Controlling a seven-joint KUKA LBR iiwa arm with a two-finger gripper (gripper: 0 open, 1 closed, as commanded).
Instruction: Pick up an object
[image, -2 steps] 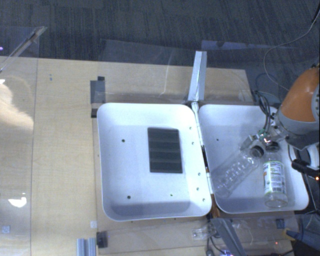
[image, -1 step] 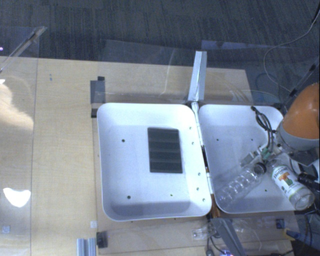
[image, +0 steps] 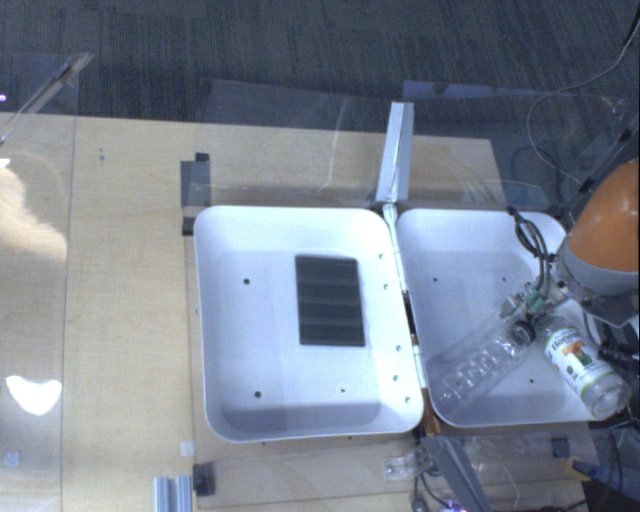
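Note:
A clear plastic bottle lies on its side in the right bin, its dark cap pointing up and to the right. A small white container with a green and red label lies tilted at that bin's right edge. A black ribbed rectangular pad lies flat in the middle of the left bin. My gripper hangs low over the right bin's right side, just above the clear bottle's cap end and to the left of the white container. The orange band of the arm sits above it.
A metal divider post rises at the back between the two bins. Black cables loop beside the arm over the right bin's back right corner. Clear panels stand around the wooden bench.

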